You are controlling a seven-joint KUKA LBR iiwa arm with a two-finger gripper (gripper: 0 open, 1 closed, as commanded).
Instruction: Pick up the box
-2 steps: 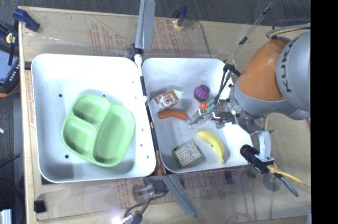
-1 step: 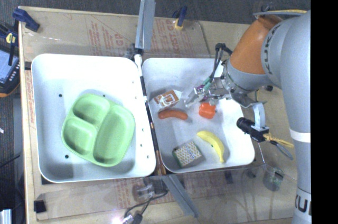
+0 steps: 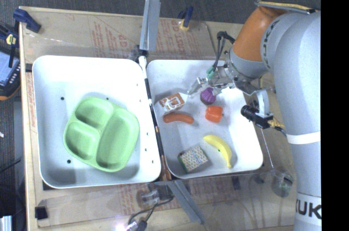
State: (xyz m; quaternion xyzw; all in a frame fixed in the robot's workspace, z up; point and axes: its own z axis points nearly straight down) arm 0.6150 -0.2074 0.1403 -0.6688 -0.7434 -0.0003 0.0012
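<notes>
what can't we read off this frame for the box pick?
- End effector in the camera view: too small and cluttered to tell its state, or whether it touches the purple item.
- Box: printed pattern too small to read.
- Carton: label blurred.
- Right bin: its right wall is hidden behind the arm.
</notes>
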